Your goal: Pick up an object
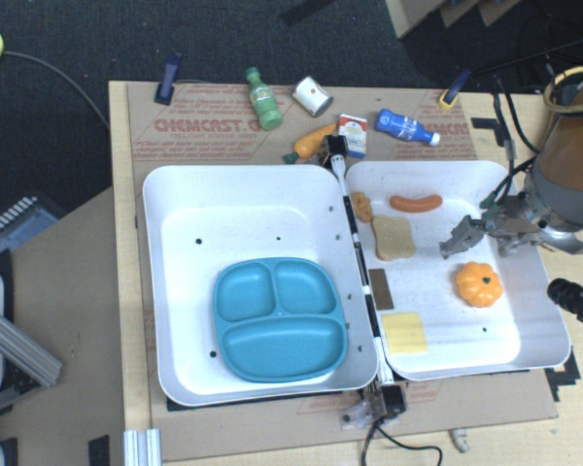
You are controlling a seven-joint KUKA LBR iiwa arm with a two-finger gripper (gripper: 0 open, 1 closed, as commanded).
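Gripper (463, 238) over right shallow white bin (525, 343), grey fingers parted, nothing between them; arm enters from right with orange band above wrist. Small orange toy pumpkin (479, 284) on bin floor just below fingertips, apart from them. Same bin: tan bread slice (394, 238) left of gripper, reddish sausage (415, 202) near far wall, flat yellow square (404, 333) near front. Left white bin (175, 212) holds blue three-compartment plastic tray (279, 318). Green toy bottle (264, 99) and blue bottle (406, 127) lie on bench beyond bins
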